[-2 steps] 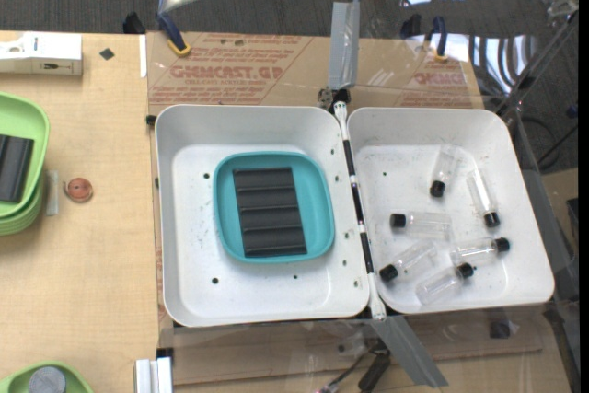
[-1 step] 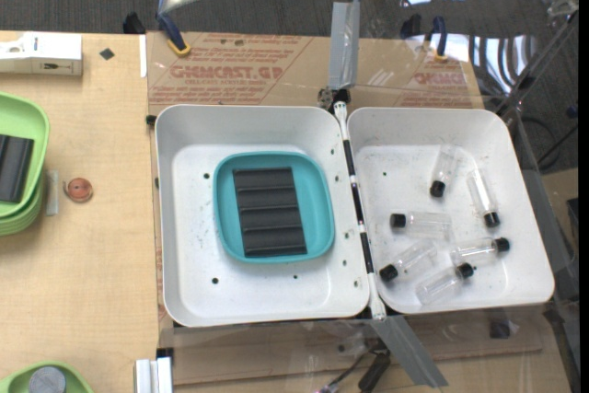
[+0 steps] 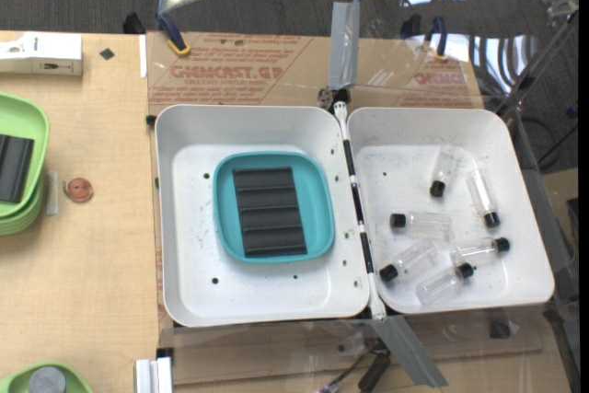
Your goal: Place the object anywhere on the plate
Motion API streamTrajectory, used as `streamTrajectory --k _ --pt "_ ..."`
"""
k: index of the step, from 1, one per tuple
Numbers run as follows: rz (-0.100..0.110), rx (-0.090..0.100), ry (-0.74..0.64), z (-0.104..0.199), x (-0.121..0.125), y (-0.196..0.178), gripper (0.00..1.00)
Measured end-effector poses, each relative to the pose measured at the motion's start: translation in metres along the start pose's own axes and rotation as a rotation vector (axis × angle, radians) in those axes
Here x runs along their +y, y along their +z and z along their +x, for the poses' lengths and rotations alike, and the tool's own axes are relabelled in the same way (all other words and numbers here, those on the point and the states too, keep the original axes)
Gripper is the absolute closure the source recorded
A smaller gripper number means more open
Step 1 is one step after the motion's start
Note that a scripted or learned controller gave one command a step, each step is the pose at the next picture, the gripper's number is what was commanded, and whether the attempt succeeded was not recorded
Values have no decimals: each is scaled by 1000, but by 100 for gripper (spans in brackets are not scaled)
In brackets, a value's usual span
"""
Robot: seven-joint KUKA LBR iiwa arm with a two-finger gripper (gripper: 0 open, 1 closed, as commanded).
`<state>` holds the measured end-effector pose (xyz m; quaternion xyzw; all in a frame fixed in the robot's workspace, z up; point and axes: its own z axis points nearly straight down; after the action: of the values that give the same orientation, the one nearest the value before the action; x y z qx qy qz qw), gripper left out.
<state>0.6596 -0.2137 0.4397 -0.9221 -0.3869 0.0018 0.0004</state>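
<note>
Six clear vials (image 3: pixel 444 230) lay loose in the right bin (image 3: pixel 515 290); the teal plate (image 3: pixel 317 198) in the left bin (image 3: pixel 184 281) carried only a black ribbed insert (image 3: pixel 268 211). Placement remained undone.

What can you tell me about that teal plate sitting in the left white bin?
The teal plate is a rounded-square dish with a raised rim, smooth and plastic-looking. It lies flat near the middle of the left white bin, resting on the bin's floor and clear of its walls. A black ribbed insert, with ridges running across it, covers most of its centre. No vials lie on it; the clear vials with black caps are all in the right bin.
</note>
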Motion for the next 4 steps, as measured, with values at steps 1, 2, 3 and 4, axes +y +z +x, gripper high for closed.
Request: streamTrajectory --k 1,2,3,4 --pt "2 0 37 -14 -19 177 0" --pt "1 0 176 -19 -19 36 0" --pt "1 0 275 -12 -1 0 0" --pt "1 0 388 -11 -1 0 0"
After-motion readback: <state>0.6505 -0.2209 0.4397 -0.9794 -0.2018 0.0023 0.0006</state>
